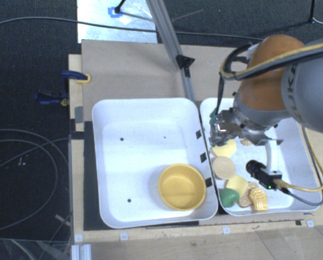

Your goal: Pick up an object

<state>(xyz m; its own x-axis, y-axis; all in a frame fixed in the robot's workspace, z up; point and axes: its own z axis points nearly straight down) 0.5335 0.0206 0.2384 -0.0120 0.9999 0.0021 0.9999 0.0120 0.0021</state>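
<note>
The right bin (295, 145) holds several small items. A pale yellow piece (227, 148) lies at its left side, with a tan round disc (224, 168) just in front of it. Nearer the front wall sit a yellow chunk (237, 184), a green item (228, 197) and a corn-like yellow piece (257, 197). My gripper (220, 133) hangs low over the bin's left side, directly above the pale yellow piece. The wrist hides whatever lies beneath it.
In the left bin (115, 145) a yellow bowl (182, 186) rests near the front right corner. A slanted grey pole (169, 31) crosses above the back of the bench. A blue and yellow clamp (75, 77) grips the bench's left edge.
</note>
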